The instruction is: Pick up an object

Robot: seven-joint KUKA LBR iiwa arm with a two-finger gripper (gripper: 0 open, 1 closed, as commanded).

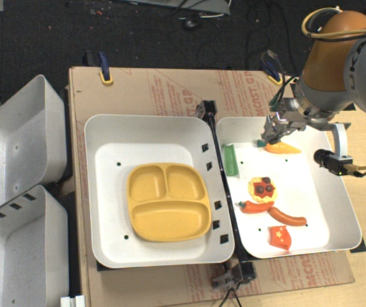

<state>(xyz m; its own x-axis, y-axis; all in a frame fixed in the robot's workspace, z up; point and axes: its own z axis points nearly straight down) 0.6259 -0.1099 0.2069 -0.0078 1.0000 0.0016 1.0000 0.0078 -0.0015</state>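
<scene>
We see the claw [274,135] low in the right bin [343,226], at the left tip of an orange carrot-like toy [283,148] lying near the bin's far wall. How wide it stands we cannot tell.

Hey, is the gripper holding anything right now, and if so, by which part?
It cannot be told. The gripper is low over the right white bin, right at the green-tipped end of the orange toy carrot, but no grasp is visible.
</scene>
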